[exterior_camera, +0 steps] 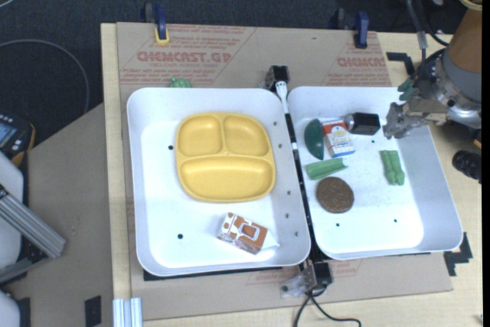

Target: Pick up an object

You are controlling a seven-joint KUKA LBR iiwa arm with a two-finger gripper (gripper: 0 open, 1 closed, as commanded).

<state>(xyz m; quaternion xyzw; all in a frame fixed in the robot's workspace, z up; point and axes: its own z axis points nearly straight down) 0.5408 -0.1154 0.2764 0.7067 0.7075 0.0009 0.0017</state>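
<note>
The gripper (398,122) hangs over the right bin's (436,188) far right corner; its opening cannot be judged, and nothing is seen held. Candidate objects crowd the bin's left half: a descent there risks nudging neighbours or clipping the green stick (392,166). The board (191,56) reads "CHEMCAST"; carton (338,140) print is illegible.

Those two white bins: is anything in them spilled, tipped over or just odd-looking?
Nothing looks spilled or broken. The left bin has a yellow divided plate lying flat and a small carton lying askew near the front. The right bin has small items scattered loosely, including a brown disc.
</note>
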